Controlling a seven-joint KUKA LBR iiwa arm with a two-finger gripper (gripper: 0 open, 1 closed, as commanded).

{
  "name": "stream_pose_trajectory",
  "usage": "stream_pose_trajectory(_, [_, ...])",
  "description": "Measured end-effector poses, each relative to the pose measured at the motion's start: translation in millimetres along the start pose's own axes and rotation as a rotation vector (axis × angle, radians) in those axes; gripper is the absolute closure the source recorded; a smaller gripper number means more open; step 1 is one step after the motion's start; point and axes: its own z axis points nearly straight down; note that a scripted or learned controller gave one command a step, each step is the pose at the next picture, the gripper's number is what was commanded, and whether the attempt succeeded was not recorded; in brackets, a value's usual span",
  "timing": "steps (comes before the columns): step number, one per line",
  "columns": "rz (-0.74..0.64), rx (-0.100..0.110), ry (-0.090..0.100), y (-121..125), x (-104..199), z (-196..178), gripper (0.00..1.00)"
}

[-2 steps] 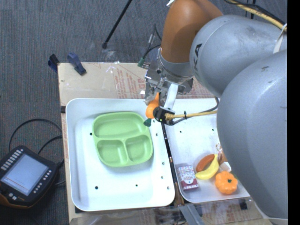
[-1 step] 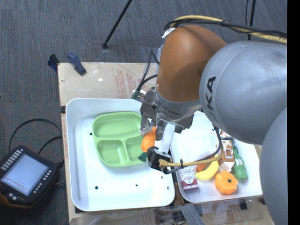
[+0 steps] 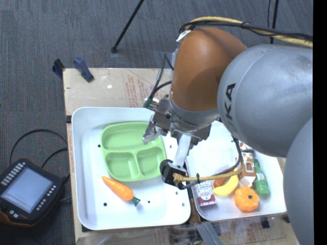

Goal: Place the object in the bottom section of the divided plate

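1. My gripper [image 3: 153,135] hangs over the right rim of the green divided plate [image 3: 132,151] in the left bin [image 3: 84,137]. The wrist hides most of it, so I cannot tell how the claw stands, and I see nothing between it.
2. The likeliest object for the task, as I judge it, is the toy carrot [image 3: 119,188], lying on the bin floor just below the plate, its green stalk end toward the lower right.
3. To do the pick well, I would bring the claw down across the carrot's thick middle, crosswise to its length. It is tapered and looks smooth, so a grip near the tip may slip.
4. The plate has one wide section at the top and two smaller ones along the bottom. I would release low over a bottom one, clear of the divider ridge.
5. The bin floor is plain white and smooth, with open room around the carrot.
6. The right bin [image 3: 276,203] is crowded: a banana [image 3: 227,186], a small pumpkin [image 3: 247,198], a red carton [image 3: 205,194] and a green bottle [image 3: 261,180], all well apart from my work.
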Motion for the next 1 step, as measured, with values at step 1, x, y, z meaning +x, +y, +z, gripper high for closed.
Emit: stream_pose_trajectory(1, [-0.171,0.001,-0.001,-18.1,11.8,8.3,0.00])
